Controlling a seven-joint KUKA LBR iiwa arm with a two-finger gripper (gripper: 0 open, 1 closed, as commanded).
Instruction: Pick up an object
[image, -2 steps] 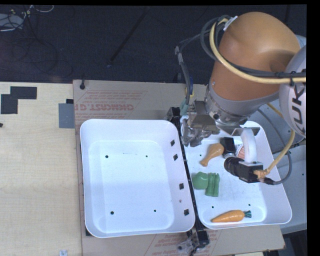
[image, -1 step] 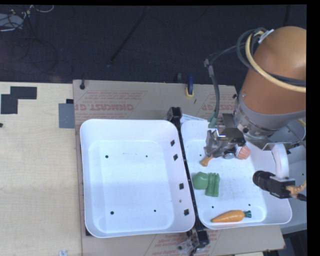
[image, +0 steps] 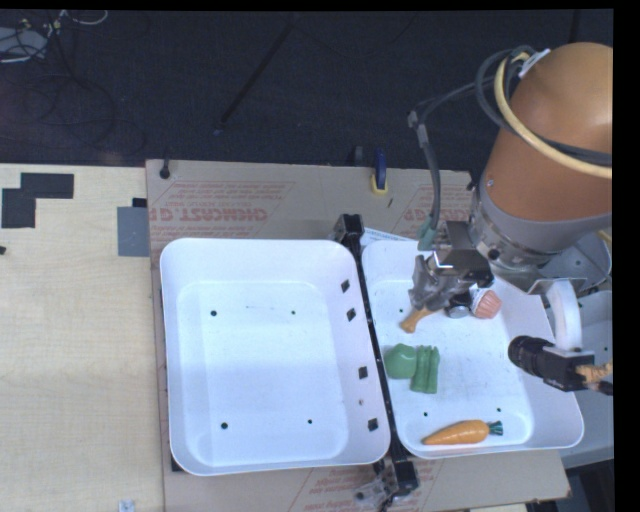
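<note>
Item 1. Worktop (image: 80, 350): pale wood grain, fills the left of the frame. A brown cardboard sheet (image: 260, 200) lies on it under both bins.

Item 2. Left bin (image: 260, 360): shallow, white, centre of the frame.

Item 3. Right bin (image: 480, 385): shallow, white, right of centre, set just beside the left bin. It holds all the loose pieces listed below.

Item 4. Arm (image: 550, 150): grey with a broad orange section, enters from the upper right.

Item 5. Pincer (image: 443, 290): low over the upper part of the right bin. Whether it is spread or pressed together cannot be told.

Item 6. Tan stick-shaped piece (image: 414, 320): lies slantwise just below and left of the pincer. Whether they touch cannot be told.

Item 7. Pink piece (image: 487, 305): small and rounded, just right of the pincer.

Item 8. Green ribbed piece (image: 414, 366): middle of the right bin, near its left wall and below the tan piece.

Item 9. Toy carrot (image: 458, 433): orange with a green tip pointing right, lying near the bin's lower rim, well apart from the pincer.
</note>
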